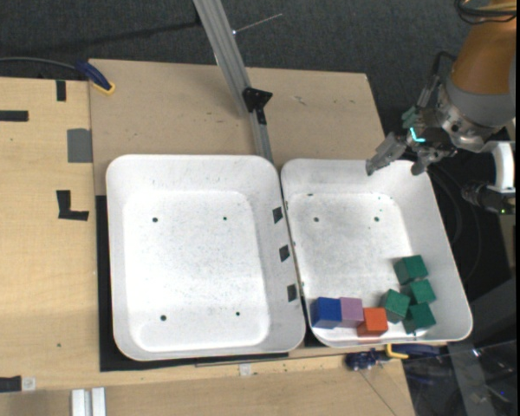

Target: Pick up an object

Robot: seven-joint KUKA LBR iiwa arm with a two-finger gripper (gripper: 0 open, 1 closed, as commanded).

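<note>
Jaws [397, 156] hang spread apart with nothing between them, poised above the far right corner of the right bin [446, 241], well apart from the blocks below.

Nearest the camera, along the right bin's near edge, sit three blocks in a touching row: one blue block [327, 310], one lilac block [351, 308] and one orange block [374, 320]. Just beside them, in the near right corner, cluster four green blocks [412, 293], running from the orange block up along the right wall. That makes seven blocks in all, every one in the right bin. The left bin [195, 254] lies alongside, its rim touching the right bin's rim at the centre.

Both of the white bins rest on the pale wooden worktop [321, 115]. Farther back, a grey metal post [225, 46] slants across the worktop toward the gap between the bins.

At the far right, the arm [481, 68] reaches in from the edge, its orange band above the grey wrist, the wrist angled down and to the left so that the two fingers point at the bin's far rim.
</note>
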